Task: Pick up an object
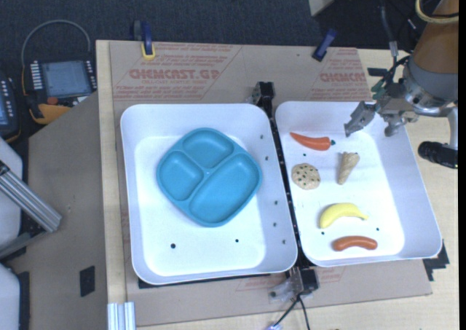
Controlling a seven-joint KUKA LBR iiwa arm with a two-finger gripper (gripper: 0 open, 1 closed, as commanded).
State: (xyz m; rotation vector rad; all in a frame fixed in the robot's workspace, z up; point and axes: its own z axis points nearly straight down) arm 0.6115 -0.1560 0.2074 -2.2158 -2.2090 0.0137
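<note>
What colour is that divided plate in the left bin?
The divided plate is light blue all over, seen plainly in the camera view.

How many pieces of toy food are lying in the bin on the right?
5, all in the right bin: a chili pepper at the top, a cookie below it, a cone beside the cookie, a banana lower, a sausage nearest the front. None looks hidden.

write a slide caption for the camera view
Open gripper hovers over right bin of toy food; blue plate fills left bin.
</note>
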